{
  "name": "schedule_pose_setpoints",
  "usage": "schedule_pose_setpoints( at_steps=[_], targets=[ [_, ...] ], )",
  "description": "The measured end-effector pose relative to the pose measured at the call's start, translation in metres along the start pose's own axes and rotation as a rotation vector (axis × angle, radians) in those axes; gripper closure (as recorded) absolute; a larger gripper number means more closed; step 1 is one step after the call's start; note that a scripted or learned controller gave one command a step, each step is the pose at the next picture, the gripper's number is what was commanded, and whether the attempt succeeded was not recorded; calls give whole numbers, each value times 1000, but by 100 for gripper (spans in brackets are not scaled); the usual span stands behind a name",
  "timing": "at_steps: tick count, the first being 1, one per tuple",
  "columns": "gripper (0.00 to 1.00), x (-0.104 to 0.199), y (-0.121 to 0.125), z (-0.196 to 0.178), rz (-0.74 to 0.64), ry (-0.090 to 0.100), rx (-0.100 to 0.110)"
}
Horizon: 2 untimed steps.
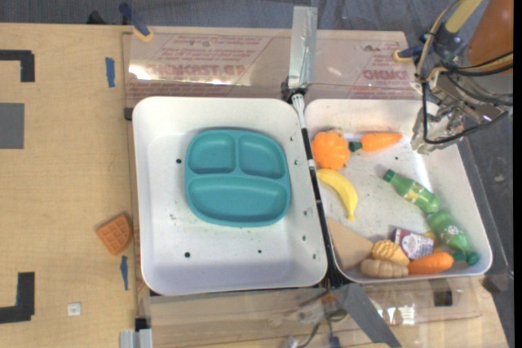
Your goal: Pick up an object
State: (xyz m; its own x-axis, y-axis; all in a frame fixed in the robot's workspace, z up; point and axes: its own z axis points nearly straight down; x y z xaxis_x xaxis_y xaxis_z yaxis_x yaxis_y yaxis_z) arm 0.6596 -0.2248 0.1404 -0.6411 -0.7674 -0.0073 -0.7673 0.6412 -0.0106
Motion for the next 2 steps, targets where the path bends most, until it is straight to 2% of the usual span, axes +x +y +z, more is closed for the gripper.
schedule_pose_setpoints(
  at_steps=[1, 2],
  targets=[
    [0, -2, 1, 1, -2, -1, -3],
    [0, 42, 68, 51, 20, 1, -3]
  ],
)
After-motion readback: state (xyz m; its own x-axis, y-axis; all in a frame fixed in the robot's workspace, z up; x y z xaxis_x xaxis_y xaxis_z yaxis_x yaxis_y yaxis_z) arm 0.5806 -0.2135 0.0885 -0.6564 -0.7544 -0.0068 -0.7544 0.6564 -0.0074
